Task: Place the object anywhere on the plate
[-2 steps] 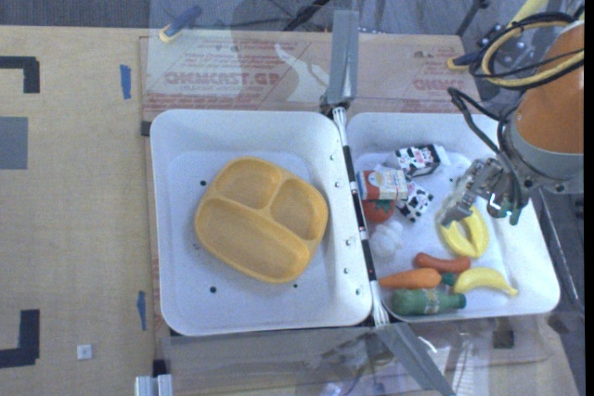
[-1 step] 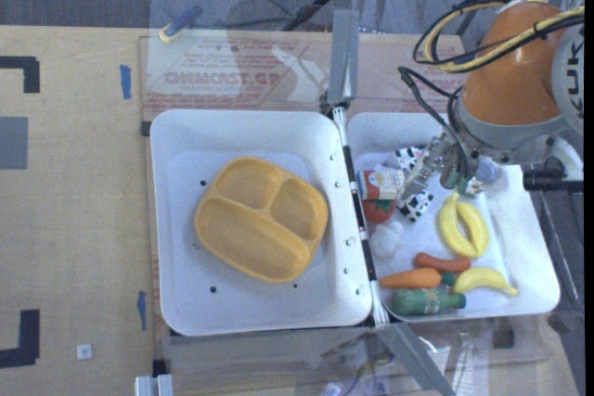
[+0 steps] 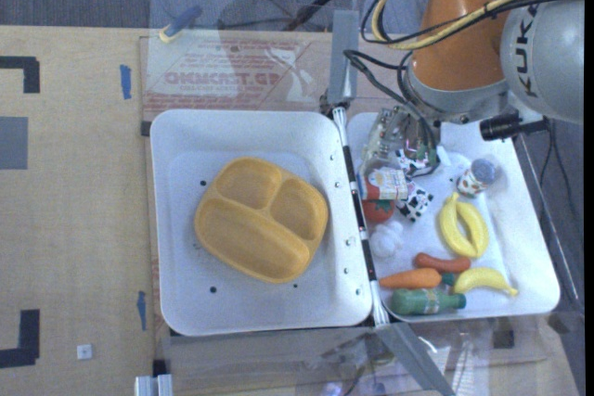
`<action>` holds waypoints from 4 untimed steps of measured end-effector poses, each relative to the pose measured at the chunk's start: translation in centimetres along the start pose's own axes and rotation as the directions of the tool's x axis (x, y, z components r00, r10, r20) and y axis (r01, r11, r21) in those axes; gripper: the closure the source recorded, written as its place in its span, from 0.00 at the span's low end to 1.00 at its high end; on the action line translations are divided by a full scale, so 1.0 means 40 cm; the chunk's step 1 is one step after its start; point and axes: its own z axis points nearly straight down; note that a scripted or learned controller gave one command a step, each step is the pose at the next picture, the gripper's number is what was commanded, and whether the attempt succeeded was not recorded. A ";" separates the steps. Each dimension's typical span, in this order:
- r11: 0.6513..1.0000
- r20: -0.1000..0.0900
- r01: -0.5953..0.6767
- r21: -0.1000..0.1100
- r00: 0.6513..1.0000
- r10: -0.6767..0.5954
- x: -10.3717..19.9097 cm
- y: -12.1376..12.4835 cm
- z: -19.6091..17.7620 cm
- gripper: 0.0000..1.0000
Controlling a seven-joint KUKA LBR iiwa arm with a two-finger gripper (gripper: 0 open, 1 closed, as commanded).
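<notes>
Camera view, gripper [image 3: 401, 164] over rt bin toys, plate [image 3: 262, 219] well left

We read "KUK" in black letters on the grey arm [image 3: 548, 60]; red print on the clear sheet [image 3: 227, 74] is too faint.

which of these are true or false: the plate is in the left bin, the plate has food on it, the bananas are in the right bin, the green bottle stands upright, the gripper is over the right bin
1. The yellow plate sits in the left bin: true.
2. The plate has food on it: false; its compartments are bare.
3. The bananas lie in the right bin: true.
4. The green bottle stands upright: false; it lies on its side.
5. The gripper is over the right bin: true.
</notes>
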 end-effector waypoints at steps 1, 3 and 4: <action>0.980 0.000 0.198 -0.001 0.980 -0.198 -0.010 0.083 0.010 1.00; 0.741 -0.003 0.672 -0.004 0.741 -0.672 0.054 0.159 0.009 1.00; 0.533 0.003 0.846 -0.003 0.533 -0.846 0.018 0.244 0.009 1.00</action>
